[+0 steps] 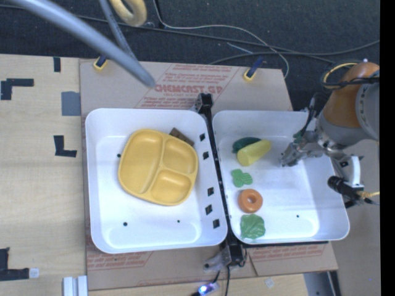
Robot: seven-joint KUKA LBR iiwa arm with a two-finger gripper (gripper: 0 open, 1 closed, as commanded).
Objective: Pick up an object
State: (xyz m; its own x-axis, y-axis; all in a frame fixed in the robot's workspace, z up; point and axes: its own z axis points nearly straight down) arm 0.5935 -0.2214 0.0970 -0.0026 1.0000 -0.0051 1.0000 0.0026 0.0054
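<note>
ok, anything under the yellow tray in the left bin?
A dark brown corner pokes out from beneath the yellow divided tray at its upper right edge. The rest of it is covered, so what it is can't be told.

A yellow divided tray lies in the left bin, over something dark, perhaps brown.
</note>
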